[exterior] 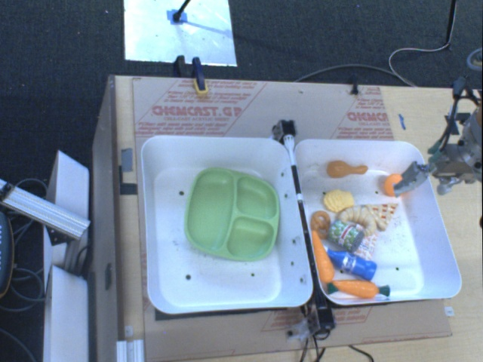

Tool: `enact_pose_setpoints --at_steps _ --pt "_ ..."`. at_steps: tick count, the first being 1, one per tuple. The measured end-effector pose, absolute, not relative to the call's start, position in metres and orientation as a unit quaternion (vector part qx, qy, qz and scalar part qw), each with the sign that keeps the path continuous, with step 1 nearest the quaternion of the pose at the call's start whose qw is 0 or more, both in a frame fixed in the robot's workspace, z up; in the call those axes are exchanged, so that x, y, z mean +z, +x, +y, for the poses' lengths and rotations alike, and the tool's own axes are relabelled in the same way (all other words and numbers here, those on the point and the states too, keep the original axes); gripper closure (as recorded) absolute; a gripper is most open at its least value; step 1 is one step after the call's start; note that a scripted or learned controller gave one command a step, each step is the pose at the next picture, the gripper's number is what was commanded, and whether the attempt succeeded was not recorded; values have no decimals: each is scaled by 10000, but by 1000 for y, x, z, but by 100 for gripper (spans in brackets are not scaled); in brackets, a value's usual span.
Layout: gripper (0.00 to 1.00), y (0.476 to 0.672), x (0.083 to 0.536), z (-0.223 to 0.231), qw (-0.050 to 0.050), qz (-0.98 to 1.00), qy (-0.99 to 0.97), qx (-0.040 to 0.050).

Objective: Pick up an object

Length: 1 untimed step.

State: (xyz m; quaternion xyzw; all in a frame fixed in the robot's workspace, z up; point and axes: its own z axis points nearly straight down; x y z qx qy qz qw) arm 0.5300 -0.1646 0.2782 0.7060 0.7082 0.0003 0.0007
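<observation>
The right bin (441,236) holds several toy foods. An orange drumstick (346,170) lies at the back, with a yellow piece (339,200) and a brown ring (321,221) below it. A waffle wedge (386,214), a green-labelled can (347,234) and a blue bottle (352,263) sit in the middle. Two carrots (322,256) (360,288) lie at the front left. A small orange ball (392,182) rests by the bin's right wall. My gripper (424,178) hangs low over that wall, just right of the ball, with nothing seen in its hold.
The left bin (170,277) carries a green divided plate (232,213). A black-and-white rail (298,194) runs between the two bins. Cables and a clamp (198,78) lie past the bench's far edge.
</observation>
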Motion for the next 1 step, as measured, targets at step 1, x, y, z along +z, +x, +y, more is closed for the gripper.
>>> enact_pose_setpoints --at_steps 1 --pt "0 565 127 -135 -13 7083 7059 -7"
